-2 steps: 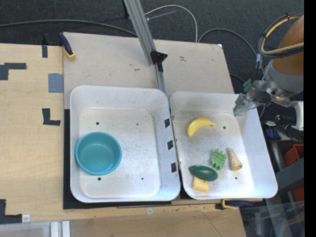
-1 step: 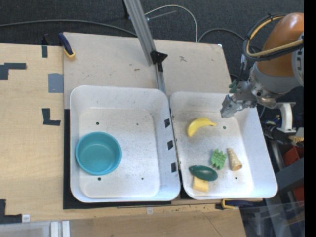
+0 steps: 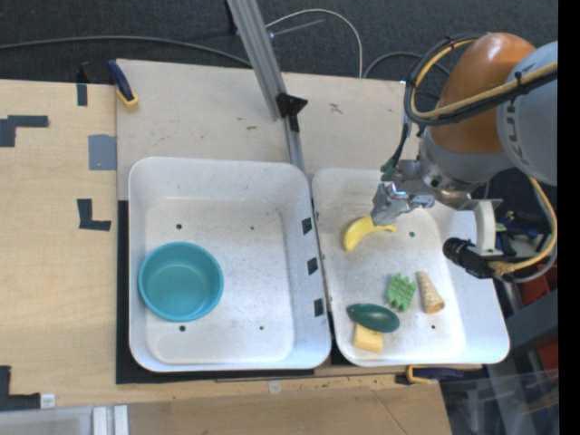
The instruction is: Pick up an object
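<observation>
The grey arm with its orange band reaches in from the right and sets its two-finger gripper [image 3: 391,208] low over the right-hand shallow white bin [image 3: 480,338], at the right end of a small yellow plastic banana [image 3: 360,234]. The banana lies in the upper left part of that bin, well apart from the other pieces, which probably makes it the easiest target. Whether the pincer is wide, narrow or closed on the banana cannot be told from above.

Lower in the same bin a green ridged block [image 3: 401,290] sits just beside a tan cone-shaped piece [image 3: 430,293], with a dark green oval piece [image 3: 372,317] touching a yellow block [image 3: 367,339] below it. The left-hand white bin [image 3: 227,175] holds a round teal plastic bowl [image 3: 180,282] near its lower left corner.
</observation>
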Robot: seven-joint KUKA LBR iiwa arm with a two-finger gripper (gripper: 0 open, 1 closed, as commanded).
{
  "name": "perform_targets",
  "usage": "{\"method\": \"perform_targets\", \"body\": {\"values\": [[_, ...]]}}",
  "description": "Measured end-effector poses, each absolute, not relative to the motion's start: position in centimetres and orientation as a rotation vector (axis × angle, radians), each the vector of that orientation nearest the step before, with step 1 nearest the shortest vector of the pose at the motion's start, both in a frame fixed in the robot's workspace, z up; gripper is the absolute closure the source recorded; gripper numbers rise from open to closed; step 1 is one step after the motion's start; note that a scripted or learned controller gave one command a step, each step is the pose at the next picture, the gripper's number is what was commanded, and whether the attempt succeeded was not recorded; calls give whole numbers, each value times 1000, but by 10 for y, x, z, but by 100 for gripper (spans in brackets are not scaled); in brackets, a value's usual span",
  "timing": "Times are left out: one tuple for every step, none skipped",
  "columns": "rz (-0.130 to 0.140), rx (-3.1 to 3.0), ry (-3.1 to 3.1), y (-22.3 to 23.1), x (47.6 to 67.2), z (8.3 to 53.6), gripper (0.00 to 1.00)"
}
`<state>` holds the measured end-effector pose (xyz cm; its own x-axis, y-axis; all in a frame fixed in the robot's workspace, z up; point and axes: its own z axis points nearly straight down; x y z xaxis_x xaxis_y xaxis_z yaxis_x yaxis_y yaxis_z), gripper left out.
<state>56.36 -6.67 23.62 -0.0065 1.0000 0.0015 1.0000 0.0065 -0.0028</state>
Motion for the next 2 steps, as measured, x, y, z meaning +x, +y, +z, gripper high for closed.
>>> {"method": "perform_targets", "body": {"values": [[1,-2212,-2227,-21,561,240,100],[0,-2211,-2228,32,559,246,100]]}}
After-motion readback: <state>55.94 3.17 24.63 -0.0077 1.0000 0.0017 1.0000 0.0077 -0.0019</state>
